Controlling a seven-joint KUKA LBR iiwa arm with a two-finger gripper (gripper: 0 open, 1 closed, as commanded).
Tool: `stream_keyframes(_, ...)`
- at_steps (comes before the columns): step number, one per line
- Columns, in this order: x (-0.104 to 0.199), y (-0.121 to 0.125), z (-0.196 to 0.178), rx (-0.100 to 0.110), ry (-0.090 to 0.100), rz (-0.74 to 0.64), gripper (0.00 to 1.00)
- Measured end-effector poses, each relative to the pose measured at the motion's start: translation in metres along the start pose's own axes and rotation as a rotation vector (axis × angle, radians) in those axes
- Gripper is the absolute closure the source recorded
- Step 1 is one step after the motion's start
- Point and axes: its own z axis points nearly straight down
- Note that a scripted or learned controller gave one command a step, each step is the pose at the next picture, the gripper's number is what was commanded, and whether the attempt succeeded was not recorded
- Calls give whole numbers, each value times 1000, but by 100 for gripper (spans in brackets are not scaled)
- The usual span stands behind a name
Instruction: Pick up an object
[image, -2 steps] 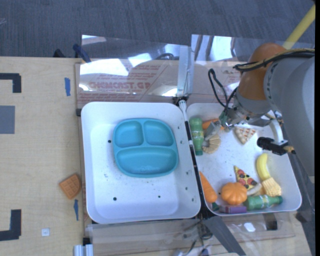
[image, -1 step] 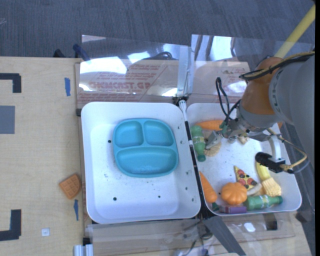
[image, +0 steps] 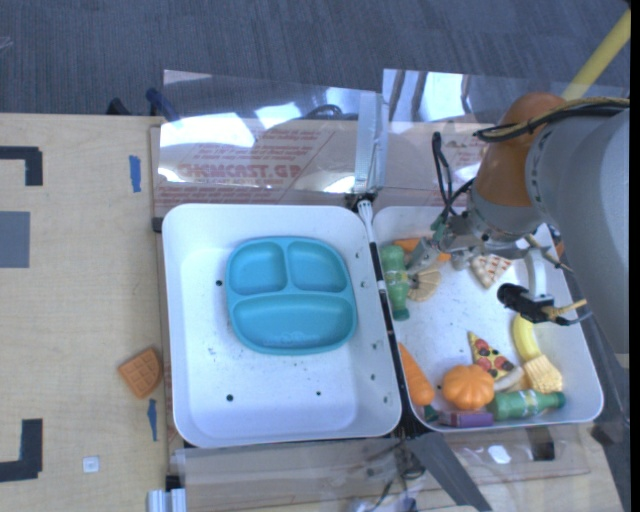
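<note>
My gripper (image: 436, 250) hangs low over the far left part of the right bin (image: 585, 375), under the grey arm with its orange band (image: 512, 160). Just below and left of it lie a green toy (image: 393, 276), a tan round cracker (image: 426, 285) and a small orange piece (image: 407, 243). A waffle-patterned wedge (image: 492, 268) lies just to its right. I see nothing held in the gripper.
Nearer in the right bin lie a banana (image: 525, 336), pizza slice (image: 487, 351), pumpkin (image: 470, 387), corn (image: 544, 375), green bottle (image: 526, 403) and carrot (image: 416, 373). The left bin (image: 190, 300) holds a blue divided plate (image: 291, 294). A waffle (image: 141, 372) lies on the bench.
</note>
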Motion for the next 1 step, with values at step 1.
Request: stream_keyframes(1, 0, 1, -12, -3, -5, -5, 100)
